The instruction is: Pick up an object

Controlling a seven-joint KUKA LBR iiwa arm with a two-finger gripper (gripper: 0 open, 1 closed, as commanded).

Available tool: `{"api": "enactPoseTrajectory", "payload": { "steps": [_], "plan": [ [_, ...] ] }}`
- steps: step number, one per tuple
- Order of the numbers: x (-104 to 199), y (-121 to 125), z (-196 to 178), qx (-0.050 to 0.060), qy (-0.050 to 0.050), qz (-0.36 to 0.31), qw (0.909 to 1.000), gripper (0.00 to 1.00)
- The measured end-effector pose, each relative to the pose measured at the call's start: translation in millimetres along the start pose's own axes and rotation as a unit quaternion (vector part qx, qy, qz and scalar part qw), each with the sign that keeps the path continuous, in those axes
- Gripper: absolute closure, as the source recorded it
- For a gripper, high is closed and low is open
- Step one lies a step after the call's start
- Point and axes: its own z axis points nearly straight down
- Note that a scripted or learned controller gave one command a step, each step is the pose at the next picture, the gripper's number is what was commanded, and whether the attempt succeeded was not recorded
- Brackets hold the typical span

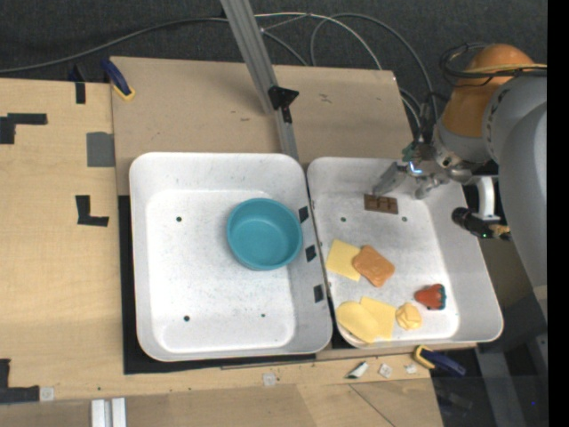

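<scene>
Over the right bin's [462, 265] far end, the claw [388, 185] hangs wide above a brown block [381, 205]; nothing is picked up yet.

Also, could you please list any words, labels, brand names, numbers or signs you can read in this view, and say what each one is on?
None can be read.
The brown block in the right bin has a surface pattern too small to tell whether it is lettering.
The blue bowl, the left bin and the arm's hand show no legible marking.
The black tape pieces on the bench are plain shapes, not characters.
</scene>
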Motion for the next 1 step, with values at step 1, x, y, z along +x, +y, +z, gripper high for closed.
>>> {"api": "enactPoseTrajectory", "payload": {
  "steps": [1],
  "plan": [
    [0.8,1.0,-11.0,-0.001,-0.001,-0.001,1.0,1.0]
  ]
}}
